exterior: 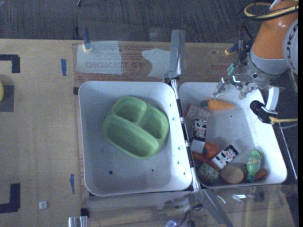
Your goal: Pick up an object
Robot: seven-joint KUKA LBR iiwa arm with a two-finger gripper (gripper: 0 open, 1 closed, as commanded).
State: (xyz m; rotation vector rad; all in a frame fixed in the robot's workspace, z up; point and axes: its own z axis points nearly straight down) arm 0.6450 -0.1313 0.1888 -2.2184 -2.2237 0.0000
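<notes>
My gripper [234, 89] hangs at the far edge of the right bin [279, 161], below the arm's orange band. Its two metal fingers [221, 86] stand apart, open, with nothing between them. An orange carrot [218, 105] lies just in front of and below the fingers, apart from them. Further forward in the same bin lie a cow-patterned carton [200, 129], a second cow-patterned carton [226, 156], a red piece [210, 149], a brown potato-like item [232, 174], a green bottle [254, 161] and a dark green round item [208, 173].
The left bin [94, 174] holds a green divided plate [136, 126]. A metal divider strip [176, 56] runs between the bins at the back. Black cabling [261, 111] hangs over the right bin's right wall. Wooden bench surface lies to the left.
</notes>
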